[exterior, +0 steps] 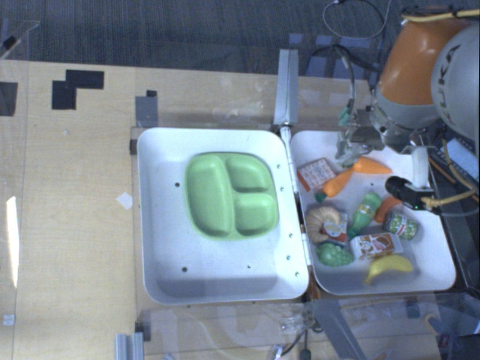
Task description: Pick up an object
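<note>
Progress: early, by my read. No object is lifted; everything I can see lies in the bins, so the pick itself is left to do.

Largest to smallest:

- tabletop (pixel 75 201): one, light wood, carries both bins.
- arm (pixel 420 66): one, grey with orange band, comes in at 2 o'clock of the frame and hangs over the top edge of the right bin.
- left bin (pixel 161 276): one, white, holds a single green divided tray (pixel 231 195), lying flat near the bin's centre.
- right bin (pixel 442 272): one, white, holds all the clutter.
- gripper (pixel 352 147): one, low at 11–12 o'clock of the right bin, just beside the stem end of the upper carrot. Fingers: cannot tell whether released or clenched, too small and cluttered. Nothing is visibly between them.

Contents of the right bin, counted:
- carrots: two. Upper carrot (pixel 373 166) at 12 o'clock, lower carrot (pixel 337 182) just below-left of it.
- card with print (pixel 316 172): one, at 10 o'clock.
- bagel-like bread piece (pixel 325 221): one, at 8 o'clock.
- green bottle (pixel 365 210): one, near centre.
- banana (pixel 389 267): one, at 5 o'clock.
- small carton (pixel 375 244): one, just above the banana.
- green leafy lump (pixel 334 255): one, at 7 o'clock.
- small can (pixel 403 226): one, at 3 o'clock; something orange beside it, can't identify.

Likely target, judging by gripper position: the upper carrot. Remaining: close on it, lift clear.
</note>
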Tool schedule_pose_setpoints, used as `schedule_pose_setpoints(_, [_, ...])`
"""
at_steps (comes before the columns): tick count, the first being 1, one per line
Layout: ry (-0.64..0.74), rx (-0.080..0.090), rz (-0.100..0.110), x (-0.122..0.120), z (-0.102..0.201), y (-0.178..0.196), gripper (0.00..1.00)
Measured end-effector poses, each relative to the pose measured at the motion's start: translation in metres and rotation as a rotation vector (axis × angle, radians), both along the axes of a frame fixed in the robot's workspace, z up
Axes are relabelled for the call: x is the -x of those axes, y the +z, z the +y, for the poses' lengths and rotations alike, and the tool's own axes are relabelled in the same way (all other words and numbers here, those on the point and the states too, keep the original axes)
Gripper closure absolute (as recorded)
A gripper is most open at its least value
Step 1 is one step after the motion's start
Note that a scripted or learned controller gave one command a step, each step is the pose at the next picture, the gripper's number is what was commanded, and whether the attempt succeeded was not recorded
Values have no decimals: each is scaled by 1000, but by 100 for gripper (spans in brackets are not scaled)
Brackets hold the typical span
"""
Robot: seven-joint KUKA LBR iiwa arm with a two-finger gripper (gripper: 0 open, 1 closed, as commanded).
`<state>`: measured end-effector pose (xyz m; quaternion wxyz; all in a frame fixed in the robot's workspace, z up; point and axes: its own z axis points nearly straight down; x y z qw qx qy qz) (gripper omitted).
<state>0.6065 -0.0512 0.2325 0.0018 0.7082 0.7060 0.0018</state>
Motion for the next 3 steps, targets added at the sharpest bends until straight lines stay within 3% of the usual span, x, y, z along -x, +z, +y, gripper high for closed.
schedule_pose_setpoints(1, [1,1,1,0,0,-1,0])
schedule_pose_setpoints(2, [117,0,4,24,-42,-128,0])
schedule_pose_setpoints(3, [118,0,-1,22,-41,-118,100])
